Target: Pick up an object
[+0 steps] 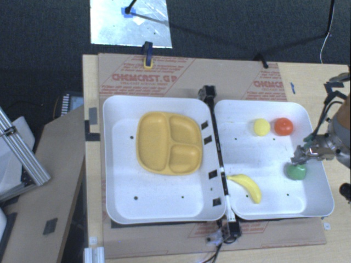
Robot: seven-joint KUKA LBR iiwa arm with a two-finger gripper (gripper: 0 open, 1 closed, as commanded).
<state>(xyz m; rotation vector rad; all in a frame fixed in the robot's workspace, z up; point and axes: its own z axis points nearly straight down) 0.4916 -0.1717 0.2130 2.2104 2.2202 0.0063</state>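
Note:
The right bin [274,207] holds a yellow ball [261,127], a red-orange round fruit [283,126], a banana [245,186] near its front left, and a green round object [296,172] by its right side. My gripper [303,156] reaches in from the right and sits just above the green object, at or close to its top edge. Nothing is visibly lifted off the bin floor. The arm's body covers part of the bin's right rim.
The left bin [123,201] holds a yellow divided plate [167,142]. A black divider strip [215,147] runs between the two bins. Cables hang near the arm at the right edge. A cardboard sheet [181,75] lies under both bins.

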